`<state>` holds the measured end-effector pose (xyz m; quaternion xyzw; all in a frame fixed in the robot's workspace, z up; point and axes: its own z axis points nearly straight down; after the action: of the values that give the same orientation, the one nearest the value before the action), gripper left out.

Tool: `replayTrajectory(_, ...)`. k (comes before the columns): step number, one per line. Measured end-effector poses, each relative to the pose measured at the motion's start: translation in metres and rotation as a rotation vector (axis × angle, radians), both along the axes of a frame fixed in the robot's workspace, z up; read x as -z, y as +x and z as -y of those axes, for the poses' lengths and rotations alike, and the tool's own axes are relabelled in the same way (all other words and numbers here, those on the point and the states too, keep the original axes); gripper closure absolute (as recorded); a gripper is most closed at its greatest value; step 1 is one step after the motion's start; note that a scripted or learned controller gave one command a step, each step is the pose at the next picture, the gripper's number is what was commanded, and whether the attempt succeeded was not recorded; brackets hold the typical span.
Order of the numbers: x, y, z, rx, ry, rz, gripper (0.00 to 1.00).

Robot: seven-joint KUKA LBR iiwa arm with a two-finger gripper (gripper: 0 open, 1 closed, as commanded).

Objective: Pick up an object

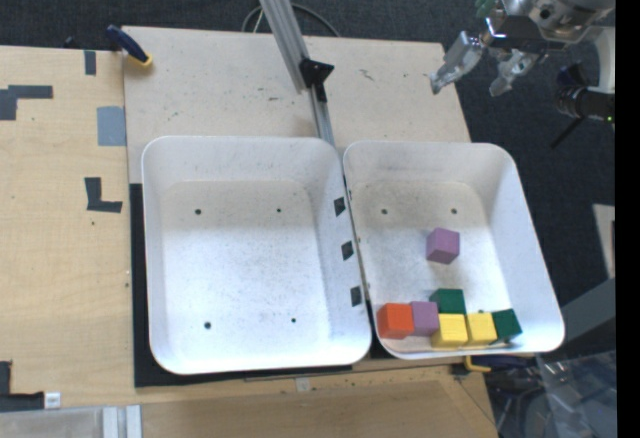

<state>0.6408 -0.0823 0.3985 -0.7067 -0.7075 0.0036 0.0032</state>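
The end effector (480, 66) is seen above the far right corner of the desk (230, 76), its fingers spread wide with nothing between them. A purple cube (442, 245) lies alone in the right bin (505, 171); other coloured cubes are gathered at its near edge.

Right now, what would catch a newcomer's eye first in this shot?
The cluster of coloured blocks packed along the near edge of the right bin, with one purple block sitting apart toward the middle. Then the open claw, raised beyond that bin's far right corner, holding nothing. The left bin lies beside it.
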Motion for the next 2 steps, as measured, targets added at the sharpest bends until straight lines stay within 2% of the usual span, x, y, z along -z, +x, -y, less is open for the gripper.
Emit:
replayTrajectory(1,0.107,-0.04,-0.03,0.0,0.001,-0.001,0.0)
replayTrajectory(2,0.114,-0.032,0.046,0.006,-0.003,0.007,0.0)
